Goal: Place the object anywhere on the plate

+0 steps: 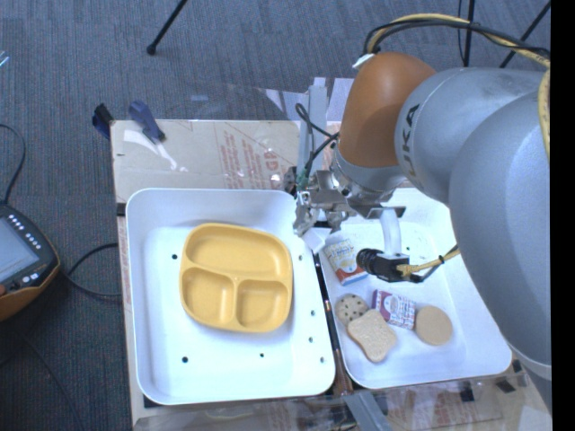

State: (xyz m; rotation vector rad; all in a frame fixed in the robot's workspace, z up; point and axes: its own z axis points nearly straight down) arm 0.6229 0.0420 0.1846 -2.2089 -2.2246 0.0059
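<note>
**Arm low over the right bin, plate in the left bin**

Camera view: the grey arm (467, 151) reaches in from the right, its orange band above the wrist, and the gripper (316, 215) sits low at the inner edge of the right bin (476, 348), close to the wall shared with the left bin (148, 330). How its jaws stand cannot be told from here, nor whether anything is in them.

Just below and right of the gripper lies a small carton (342, 259). Further below it are a dark cookie (351, 308), a slice of toast (372, 336), a small purple-and-white packet (393, 309) and a round tan biscuit (434, 325).

Left of the gripper, across the bin wall, the yellow divided plate (237, 277) lies flat in the left bin.
</note>
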